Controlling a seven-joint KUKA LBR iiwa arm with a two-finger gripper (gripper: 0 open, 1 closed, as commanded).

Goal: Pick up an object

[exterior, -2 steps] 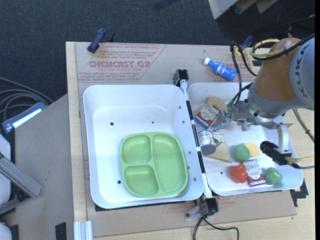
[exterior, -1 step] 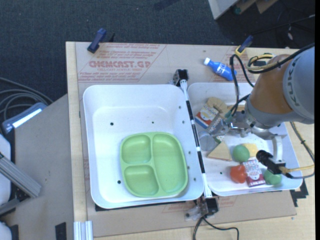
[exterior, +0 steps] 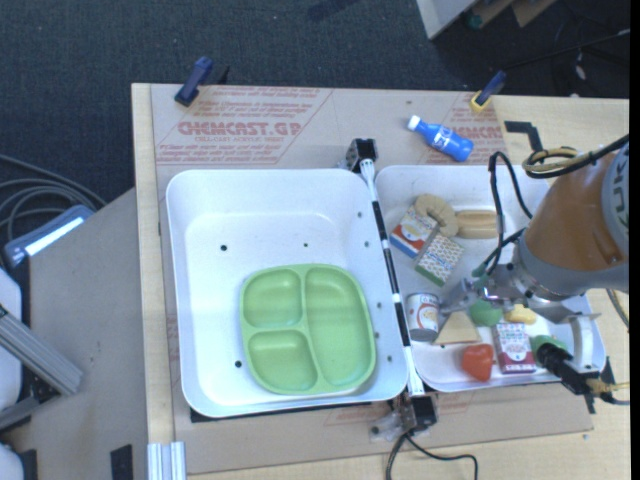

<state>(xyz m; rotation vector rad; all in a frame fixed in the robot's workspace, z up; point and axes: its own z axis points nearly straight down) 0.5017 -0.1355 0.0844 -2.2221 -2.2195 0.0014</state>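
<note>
Printed on brown bench board (exterior: 240, 128): "CHEMCAST GP". Grey two-finger gripper (exterior: 468, 296) low over right white bin (exterior: 400, 183); finger state impossible to tell.

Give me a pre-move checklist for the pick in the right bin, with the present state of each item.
1. Gripper is over the right bin, where the objects lie: ok.
2. An object is seen between the fingers: cannot tell, the wrist hides them.
3. Objects are within close range: ok, the small can and the green item lie right beside the gripper.
4. Room for a clean single pick: not ok, the red item, the red and white packet and others crowd together.
5. Left bin holds just the green divided tray, away from the arm: ok.
</note>
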